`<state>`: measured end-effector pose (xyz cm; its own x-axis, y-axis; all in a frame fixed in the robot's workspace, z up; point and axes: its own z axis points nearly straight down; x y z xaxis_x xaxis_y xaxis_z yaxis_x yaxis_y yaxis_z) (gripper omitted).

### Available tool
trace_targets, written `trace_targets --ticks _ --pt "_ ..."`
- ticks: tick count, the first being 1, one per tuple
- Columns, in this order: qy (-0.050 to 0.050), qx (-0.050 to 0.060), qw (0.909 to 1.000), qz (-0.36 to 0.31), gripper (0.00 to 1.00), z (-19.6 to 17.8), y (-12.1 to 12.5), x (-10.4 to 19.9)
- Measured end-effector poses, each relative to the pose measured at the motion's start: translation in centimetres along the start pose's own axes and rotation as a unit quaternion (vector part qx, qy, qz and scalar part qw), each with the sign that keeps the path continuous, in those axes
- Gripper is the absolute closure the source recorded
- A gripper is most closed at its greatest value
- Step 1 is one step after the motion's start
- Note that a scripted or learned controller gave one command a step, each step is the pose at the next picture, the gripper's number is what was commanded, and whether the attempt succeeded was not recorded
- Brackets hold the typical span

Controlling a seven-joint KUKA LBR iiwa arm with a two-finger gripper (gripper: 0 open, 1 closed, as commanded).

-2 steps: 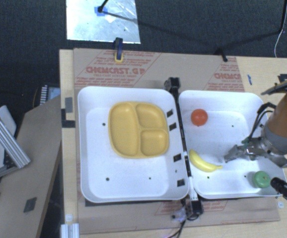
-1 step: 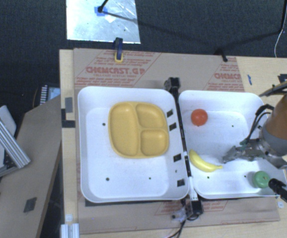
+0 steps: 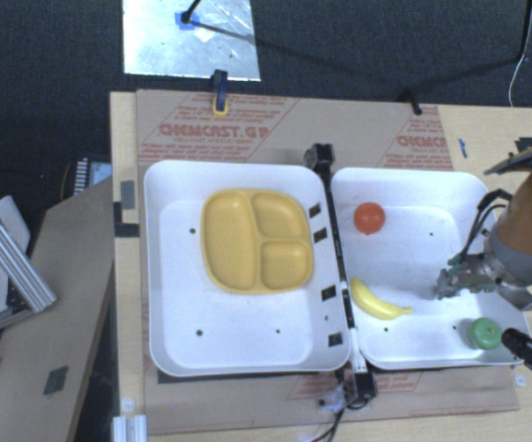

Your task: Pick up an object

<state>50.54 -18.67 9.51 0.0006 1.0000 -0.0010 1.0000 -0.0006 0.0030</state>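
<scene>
Yellow divided plate [image 3: 255,240] in left bin [image 3: 169,330], metal sheet [image 3: 190,26] behind bench

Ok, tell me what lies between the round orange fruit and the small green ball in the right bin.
Camera view: bare white bin floor separates the orange fruit from the green ball; the yellow banana lies off to the side.

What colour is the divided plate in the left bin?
Yellow; the divided plate shows plainly in the camera view, lying in the white left bin.
</scene>
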Motion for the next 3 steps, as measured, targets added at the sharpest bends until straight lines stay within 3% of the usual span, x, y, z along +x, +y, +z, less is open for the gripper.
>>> trace_targets --ticks 1,3 --pt "-0.001 -0.002 1.0 -0.002 1.0 -6.4 0.6 0.0" --pt "-0.001 -0.002 1.0 -0.003 1.0 -15.1 0.8 -0.4"
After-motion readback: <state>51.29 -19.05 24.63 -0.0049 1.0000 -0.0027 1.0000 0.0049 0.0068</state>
